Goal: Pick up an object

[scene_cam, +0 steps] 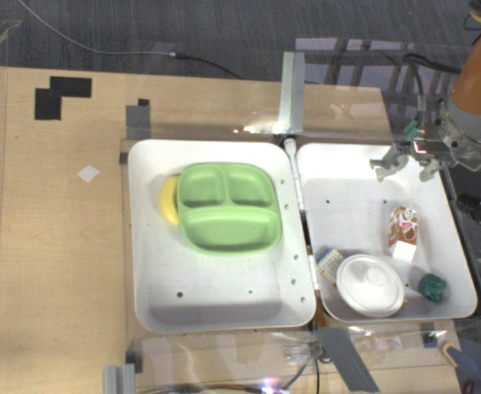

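Largest first, the green divided plate (pixel 226 206) half-covers a yellow piece (pixel 168 201) in the left bin (pixel 154 302), while the right bin's white bowl (pixel 372 284), brown packet (pixel 402 227) and green lump (pixel 432 286) crowd together, so the gripper (pixel 406 164), spread wide and holding nothing above the far edge, may nudge neighbours or slip.

light: bright, even overhead | shadows: soft | glare: bench (pixel 249 128) behind bins | focus: slightly soft

white bowl (pixel 373 284) | upside down | right bin, front edge
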Motion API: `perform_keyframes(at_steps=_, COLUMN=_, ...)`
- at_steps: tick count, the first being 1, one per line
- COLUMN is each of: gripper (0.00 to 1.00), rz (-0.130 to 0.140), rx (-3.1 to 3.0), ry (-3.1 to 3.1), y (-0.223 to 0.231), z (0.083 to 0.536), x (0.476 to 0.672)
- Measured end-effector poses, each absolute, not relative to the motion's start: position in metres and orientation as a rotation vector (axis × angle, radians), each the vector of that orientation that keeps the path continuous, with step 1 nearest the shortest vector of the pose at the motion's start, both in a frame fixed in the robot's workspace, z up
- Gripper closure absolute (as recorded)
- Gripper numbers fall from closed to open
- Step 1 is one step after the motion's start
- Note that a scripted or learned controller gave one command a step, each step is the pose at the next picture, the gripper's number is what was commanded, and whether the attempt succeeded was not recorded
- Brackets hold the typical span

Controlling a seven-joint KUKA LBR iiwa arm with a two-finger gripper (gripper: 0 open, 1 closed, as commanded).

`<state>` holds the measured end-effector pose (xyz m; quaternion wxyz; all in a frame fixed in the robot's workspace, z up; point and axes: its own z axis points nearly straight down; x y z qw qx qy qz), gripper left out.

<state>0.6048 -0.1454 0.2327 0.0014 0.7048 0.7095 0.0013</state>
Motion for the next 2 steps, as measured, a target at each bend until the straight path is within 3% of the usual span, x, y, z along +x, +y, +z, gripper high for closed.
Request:
perform_keyframes(at_steps=1, gripper=0.00, rz=0.002, rx=2.217, ry=2.222, y=-0.203, z=0.136, x=0.587)
perform_keyframes(at_steps=2, gripper=0.00, rz=0.006, rx=2.145, ry=2.287, y=-0.205, z=0.087, x=0.579)
